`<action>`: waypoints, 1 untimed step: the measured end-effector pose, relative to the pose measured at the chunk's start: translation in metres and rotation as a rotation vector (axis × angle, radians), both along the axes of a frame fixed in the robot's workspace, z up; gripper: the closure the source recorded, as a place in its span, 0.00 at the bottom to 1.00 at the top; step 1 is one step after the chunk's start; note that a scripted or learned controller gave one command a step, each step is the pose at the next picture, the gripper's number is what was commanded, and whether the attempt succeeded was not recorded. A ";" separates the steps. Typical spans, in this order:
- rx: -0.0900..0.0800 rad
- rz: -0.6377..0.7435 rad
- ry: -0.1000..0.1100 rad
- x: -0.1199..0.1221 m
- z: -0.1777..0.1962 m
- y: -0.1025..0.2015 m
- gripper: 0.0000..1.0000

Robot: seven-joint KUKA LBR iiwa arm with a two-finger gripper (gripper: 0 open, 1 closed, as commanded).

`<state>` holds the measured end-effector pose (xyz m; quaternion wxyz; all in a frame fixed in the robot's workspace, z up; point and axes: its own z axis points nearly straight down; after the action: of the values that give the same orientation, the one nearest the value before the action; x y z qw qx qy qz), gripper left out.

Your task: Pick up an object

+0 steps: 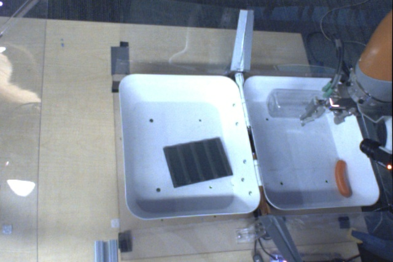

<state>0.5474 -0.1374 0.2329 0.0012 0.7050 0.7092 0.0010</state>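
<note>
1. Right now the arm (376, 64) reaches in from the right; orange band shows above the wrist.
2. Gripper (312, 111) hangs over the right bin (307, 193), near its back edge; fingers spread apart, nothing between them.
3. Clear plastic cup (285, 102) lies on its side just beside the fingertips; touching or not, cannot tell.
4. Orange sausage-shaped piece (342, 178) lies near the right bin's front right corner, well apart from the gripper.
5. Left bin (147, 95) holds a dark ribbed mat (198, 161).
</note>
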 end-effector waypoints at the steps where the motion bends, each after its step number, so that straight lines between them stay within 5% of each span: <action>1: -0.001 0.008 0.000 -0.046 -0.061 -0.042 0.00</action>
<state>0.5010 -0.1794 0.1717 0.0015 0.7022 0.7120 0.0009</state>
